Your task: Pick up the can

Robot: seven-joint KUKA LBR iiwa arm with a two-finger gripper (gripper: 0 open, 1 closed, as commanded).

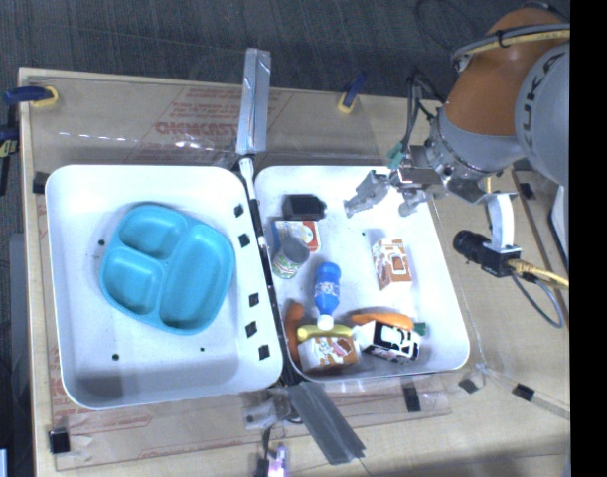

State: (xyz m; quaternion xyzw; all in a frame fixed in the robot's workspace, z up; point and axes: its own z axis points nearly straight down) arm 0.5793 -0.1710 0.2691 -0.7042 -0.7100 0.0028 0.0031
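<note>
From my feed, the one thing I can read is "KU" in dark letters on the grey arm housing (553,87) — the rest runs off the edge. Faded red print lies on the desk (209,117) behind the bins, and the small packages carry labels — all too blurred to read.

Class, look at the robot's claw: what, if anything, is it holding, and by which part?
Nothing. The claw is open over the back of the right bin, with no object between its fingers. The can lies untouched by the divider.
</note>
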